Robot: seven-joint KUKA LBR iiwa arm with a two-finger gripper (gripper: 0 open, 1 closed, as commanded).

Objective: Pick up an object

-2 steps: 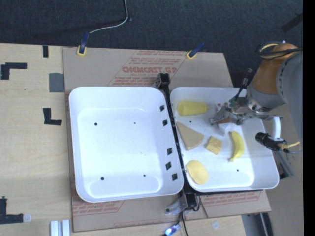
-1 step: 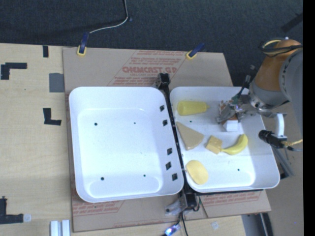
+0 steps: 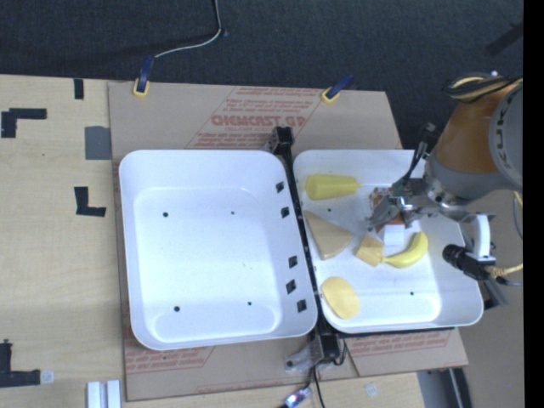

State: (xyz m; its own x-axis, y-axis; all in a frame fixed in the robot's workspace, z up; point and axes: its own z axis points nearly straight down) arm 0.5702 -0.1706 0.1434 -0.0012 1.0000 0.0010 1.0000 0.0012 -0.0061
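The right bin [image 3: 442, 313] holds several yellow toy foods. A yellow cylinder-like piece [image 3: 331, 186] lies at its back left, a pale wedge [image 3: 330, 235] in the middle left, a round yellow piece [image 3: 341, 296] at the front left. A small tan block [image 3: 370, 252] touches a banana [image 3: 409, 252] in the middle. My gripper [image 3: 389, 212] hangs low over the bin's middle, just behind the block and banana, near a small reddish object [image 3: 393, 219]. The arm's orange band [image 3: 472, 134] rises at the right.
The left bin [image 3: 136, 228] sits beside the right one on a cardboard sheet [image 3: 246, 117]. A black divider clip strip [image 3: 293, 228] runs between the bins. A cable [image 3: 191, 45] trails across the dark floor behind.
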